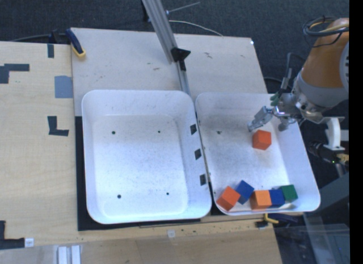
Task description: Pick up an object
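Note:
In the right bin point(227, 143), an orange cube point(261, 139) lies by itself toward the back right. My gripper point(269, 123) hangs just above and behind it, open, with one finger point(256, 121) to the cube's upper left and the other on its upper right. Nothing sits between the fingers. Along the bin's front wall runs a row of cubes: orange point(228, 197), blue point(245, 189), orange point(261, 199), blue point(277, 197) and green point(288, 192).
The left bin point(142, 155) stands beside the right one, their rims meeting in the middle. A slanted metal rail point(161, 24) crosses the back of the bench. The arm's orange band point(324, 58) is over the right bin's right edge.

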`<act>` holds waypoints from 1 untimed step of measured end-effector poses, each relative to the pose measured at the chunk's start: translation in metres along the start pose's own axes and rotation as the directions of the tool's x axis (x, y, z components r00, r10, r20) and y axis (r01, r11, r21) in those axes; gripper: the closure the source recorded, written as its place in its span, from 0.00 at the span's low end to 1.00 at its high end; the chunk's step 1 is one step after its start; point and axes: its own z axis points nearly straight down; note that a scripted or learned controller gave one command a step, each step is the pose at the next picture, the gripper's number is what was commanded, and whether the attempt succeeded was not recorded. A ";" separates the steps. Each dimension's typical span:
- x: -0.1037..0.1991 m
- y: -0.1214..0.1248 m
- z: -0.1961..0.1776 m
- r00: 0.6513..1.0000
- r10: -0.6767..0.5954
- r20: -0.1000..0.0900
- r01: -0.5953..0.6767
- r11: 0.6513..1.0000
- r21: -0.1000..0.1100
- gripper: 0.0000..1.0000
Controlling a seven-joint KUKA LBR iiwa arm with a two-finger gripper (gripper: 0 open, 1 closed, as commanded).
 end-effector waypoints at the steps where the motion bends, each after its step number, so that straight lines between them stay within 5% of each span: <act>1: -0.044 0.005 0.126 1.000 -0.003 -0.002 0.003 1.000 0.000 0.00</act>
